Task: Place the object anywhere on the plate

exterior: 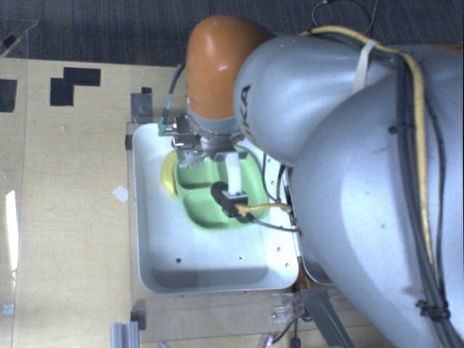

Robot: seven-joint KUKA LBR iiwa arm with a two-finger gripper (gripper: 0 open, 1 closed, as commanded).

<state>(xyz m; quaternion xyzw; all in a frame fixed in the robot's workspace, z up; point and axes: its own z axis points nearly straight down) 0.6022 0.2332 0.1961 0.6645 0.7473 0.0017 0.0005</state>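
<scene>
A light green plate point(210, 201) lies in the upper middle of the left white bin point(156, 223). A yellow object point(169, 176) peeks out at the plate's left edge, mostly hidden by the wrist. My gripper point(192, 158) hangs directly over the plate's upper part, below the orange band point(217, 56). A black cable fitting point(226, 198) sits above the plate's middle. The arm's grey bulk hides the fingertips.
The big grey arm point(362, 180) covers the right bin and the right half of the view. The bin's lower floor point(203, 259) shows bare white. Wooden bench point(65, 209) stretches to the left, with black marks at the top left.
</scene>
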